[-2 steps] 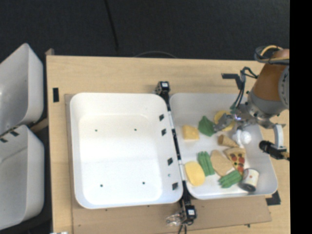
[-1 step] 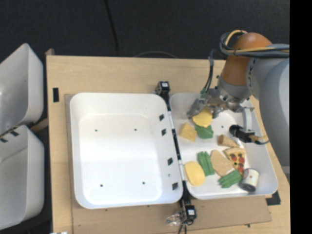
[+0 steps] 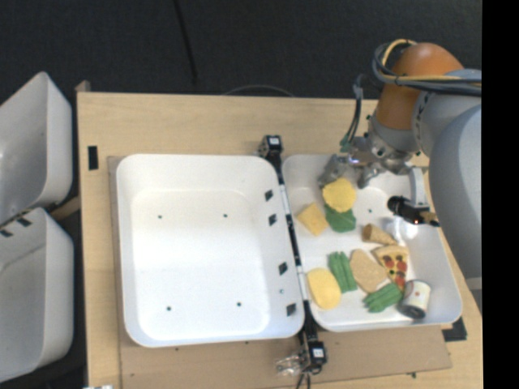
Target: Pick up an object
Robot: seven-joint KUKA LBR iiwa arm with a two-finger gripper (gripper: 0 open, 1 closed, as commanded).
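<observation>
My gripper (image 3: 349,177) hangs over the back of the right bin (image 3: 302,168), open, its two grey fingers spread apart. Just in front of the fingertips lies a round yellow piece (image 3: 339,194), resting partly on a green piece (image 3: 343,221). I see nothing clamped between the fingers. A yellow wedge (image 3: 311,219) lies to the left of those two.
Toward the front of the right bin lie a yellow lump (image 3: 324,288), a green strip (image 3: 341,271), a tan slice (image 3: 367,271), a pizza-like piece (image 3: 395,261), a green piece (image 3: 383,298) and a small can (image 3: 416,299). The left bin (image 3: 130,241) adjoins it.
</observation>
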